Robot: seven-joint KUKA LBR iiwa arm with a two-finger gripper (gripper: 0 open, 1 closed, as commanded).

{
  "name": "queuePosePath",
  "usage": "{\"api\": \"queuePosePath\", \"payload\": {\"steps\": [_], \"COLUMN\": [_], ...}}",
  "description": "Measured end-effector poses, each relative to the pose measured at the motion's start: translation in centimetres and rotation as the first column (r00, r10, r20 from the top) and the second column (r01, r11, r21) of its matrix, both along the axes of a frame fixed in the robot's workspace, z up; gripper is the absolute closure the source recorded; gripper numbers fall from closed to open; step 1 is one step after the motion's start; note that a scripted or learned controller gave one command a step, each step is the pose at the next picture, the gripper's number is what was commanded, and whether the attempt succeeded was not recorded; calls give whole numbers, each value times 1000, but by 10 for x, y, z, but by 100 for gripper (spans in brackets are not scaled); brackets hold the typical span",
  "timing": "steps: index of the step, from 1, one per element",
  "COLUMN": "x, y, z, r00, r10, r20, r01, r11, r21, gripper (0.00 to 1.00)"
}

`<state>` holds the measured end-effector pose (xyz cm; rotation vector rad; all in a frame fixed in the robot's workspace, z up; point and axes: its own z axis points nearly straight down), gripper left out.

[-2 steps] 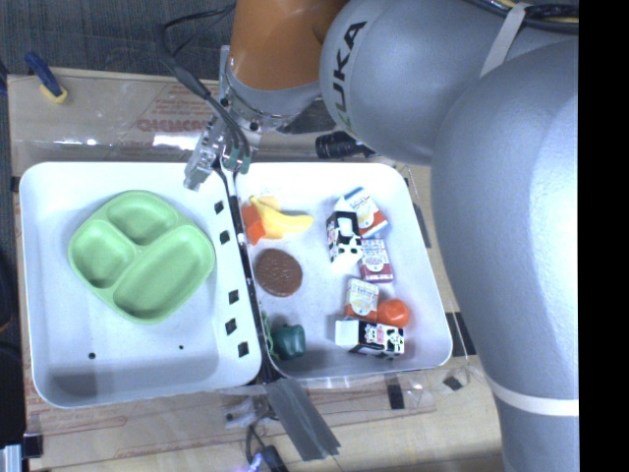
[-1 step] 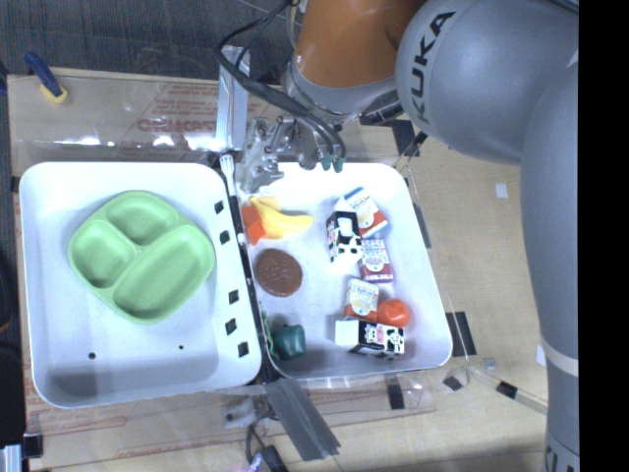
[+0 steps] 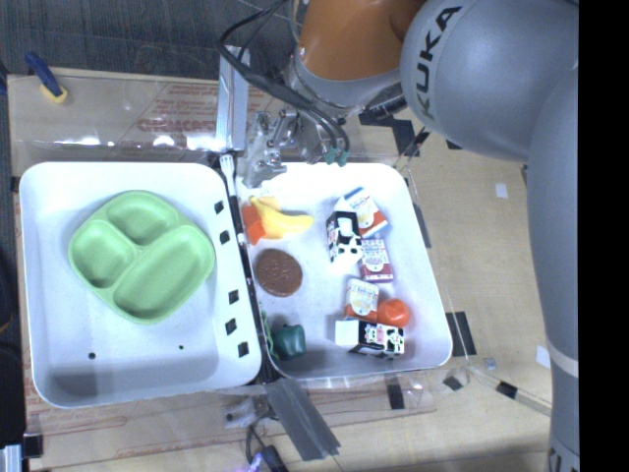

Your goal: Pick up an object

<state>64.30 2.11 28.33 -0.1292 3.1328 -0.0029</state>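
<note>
Camera view: pale wooden bench [image 3: 491, 254], two white bins [image 3: 39, 264], pincer [image 3: 263, 160] at right bin's rim, grip state unclear.

The arm [image 3: 491, 57] runs off the top and right edges. Print on the small cartons [image 3: 362, 254] is too small to read.

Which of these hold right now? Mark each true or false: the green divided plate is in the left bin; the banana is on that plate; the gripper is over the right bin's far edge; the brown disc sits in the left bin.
1. The green divided plate lies in the left bin. True.
2. The banana lies on that plate. False: it is in the right bin.
3. The gripper is over the right bin's far edge. True.
4. The brown disc sits in the left bin. False: right bin, below the banana.
</note>
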Motion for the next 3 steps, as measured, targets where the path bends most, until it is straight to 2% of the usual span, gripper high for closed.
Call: {"api": "queuePosePath", "payload": {"steps": [1,2,3], "x": [-14,12,-6], "y": [66,161,199], "z": [-22,-66,-38], "r00": [992,973,1000], "r10": [123,231,10], "r20": [-6,-8,-2], "r01": [-123,-231,-10], "r11": [992,973,1000], "r21": [2,3,3], "gripper": [100,100,100]}}
